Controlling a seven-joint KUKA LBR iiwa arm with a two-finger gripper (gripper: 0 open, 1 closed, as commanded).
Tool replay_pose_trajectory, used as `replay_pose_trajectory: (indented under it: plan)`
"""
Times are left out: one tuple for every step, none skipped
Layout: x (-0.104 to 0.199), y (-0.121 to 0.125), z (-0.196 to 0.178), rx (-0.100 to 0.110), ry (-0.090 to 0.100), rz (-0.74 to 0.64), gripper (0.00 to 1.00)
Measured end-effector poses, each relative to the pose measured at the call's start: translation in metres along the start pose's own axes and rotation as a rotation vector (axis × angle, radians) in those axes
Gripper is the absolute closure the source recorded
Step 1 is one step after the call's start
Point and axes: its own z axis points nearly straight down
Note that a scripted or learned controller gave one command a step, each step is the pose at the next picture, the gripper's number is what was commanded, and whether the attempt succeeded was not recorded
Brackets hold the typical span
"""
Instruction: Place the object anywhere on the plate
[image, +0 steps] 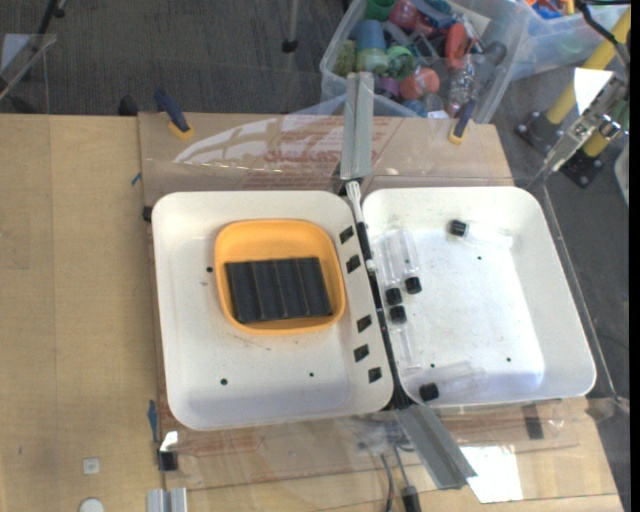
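Where the camera view looks down on the bench, two white bins sit side by side, their inner rims touching. The left bin holds an orange plate, set toward its upper middle. A black ridged block lies flat on the plate, covering most of its floor, with its long side running left to right. The right bin holds a small black cube near its upper edge and a few clear plastic pieces with black caps along its left wall. Beyond the bins, at the top, stands a clear tub of coloured toys. At the far upper right, well apart from both bins and the plate, a metal part that seems to be the pincer hangs over the floor. Whether it is open or closed cannot be told, and nothing can be seen in it.
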Motion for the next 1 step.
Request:
replay_pose_trajectory:
  plan:
    - [-0.0366,-0.0288,-0.0695,-0.001,-0.003,-0.33,1.0]
